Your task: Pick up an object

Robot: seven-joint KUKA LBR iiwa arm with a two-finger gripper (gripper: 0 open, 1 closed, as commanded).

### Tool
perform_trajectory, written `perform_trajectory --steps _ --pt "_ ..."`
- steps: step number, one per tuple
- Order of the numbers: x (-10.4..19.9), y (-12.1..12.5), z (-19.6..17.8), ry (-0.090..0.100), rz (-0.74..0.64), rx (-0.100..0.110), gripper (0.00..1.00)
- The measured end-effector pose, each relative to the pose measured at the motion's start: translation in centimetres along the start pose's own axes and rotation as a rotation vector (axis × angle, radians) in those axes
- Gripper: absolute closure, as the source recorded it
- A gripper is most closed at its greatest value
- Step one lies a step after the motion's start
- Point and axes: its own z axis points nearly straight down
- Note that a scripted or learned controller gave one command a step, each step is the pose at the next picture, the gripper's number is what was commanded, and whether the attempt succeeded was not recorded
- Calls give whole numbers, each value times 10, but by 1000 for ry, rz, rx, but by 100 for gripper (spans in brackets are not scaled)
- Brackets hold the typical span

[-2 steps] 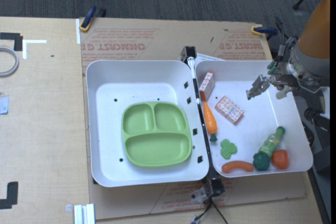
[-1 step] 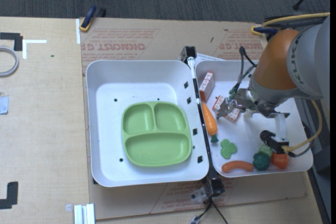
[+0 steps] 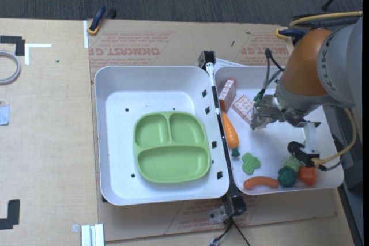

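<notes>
Grey arm with the orange band is reaching in from the right on my feed, and the tool is down inside the right bin, hanging over its upper-left part. It sits right next to a small pink-and-white box, and just left of that there's a red-and-white carton leaning near the divider between the two bins. I honestly can't tell from this angle whether the tool has anything pinched, the wrist blocks the view, so I'm not calling it. Rest of the right bin: a toy carrot lying along the left wall, a green leafy piece below it, a red sausage-looking thing along the bottom edge, and in the bottom-right corner a dark green broccoli-ish lump touching a red-orange piece. All of those are lying on the bin floor, well apart from the tool. Left bin has a light green divided plate sitting roughly in the middle. Both bins rest on a sheet of cardboard on the table.
</notes>
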Motion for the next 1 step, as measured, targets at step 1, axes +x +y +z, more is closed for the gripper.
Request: perform_trajectory --steps 1 --pt "0 0 0 0 0 0 0"
